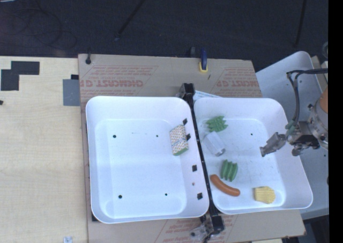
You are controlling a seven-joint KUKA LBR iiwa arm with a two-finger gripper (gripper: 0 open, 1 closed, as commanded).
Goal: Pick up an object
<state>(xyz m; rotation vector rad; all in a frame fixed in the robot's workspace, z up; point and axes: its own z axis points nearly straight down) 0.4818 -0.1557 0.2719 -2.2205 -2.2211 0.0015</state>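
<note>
No object is lifted yet: the grey two-finger gripper (284, 146) hangs over the right white bin's (292, 124) right side, jaws spread and holding nothing, while the orange sausage (225, 185), yellow block (265, 194) and green ridged pieces (229, 170) lie on its floor.

A pale wooden surface (37, 151) is seen under a cardboard sheet (161, 78); dark floor (161, 11) with cables (32, 0) lies beyond.
</note>
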